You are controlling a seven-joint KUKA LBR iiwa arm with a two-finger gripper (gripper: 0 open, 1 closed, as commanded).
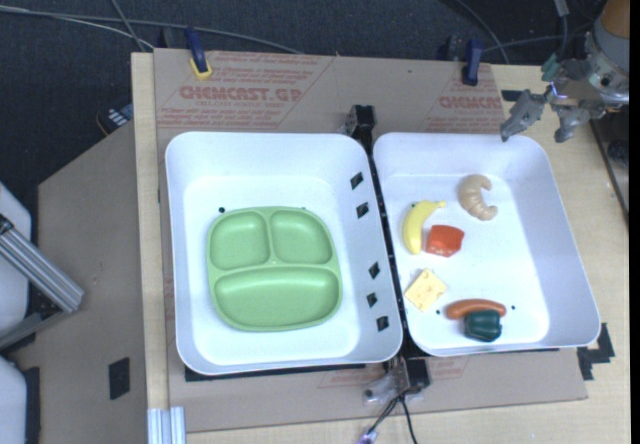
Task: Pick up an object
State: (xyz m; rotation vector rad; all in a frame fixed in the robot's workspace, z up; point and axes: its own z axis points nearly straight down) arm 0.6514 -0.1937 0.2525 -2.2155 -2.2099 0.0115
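The right white bin (560, 262) holds several toy foods: a croissant (477, 196), a yellow banana (418, 223), a red pepper (445, 240), a cheese wedge (427, 289), a sausage (474, 308) and a dark green piece (483, 326). My gripper (544, 119) hangs above the bin's far right corner, apart from all of them. Its two fingers are spread, with nothing between them.
The left bin (185, 232) holds a green divided plate (273, 267). Black clips (372, 272) line the seam between the bins. Blue clamps (199, 57) pin the cardboard at the back. Cables and a cardboard box lie beyond the bench.
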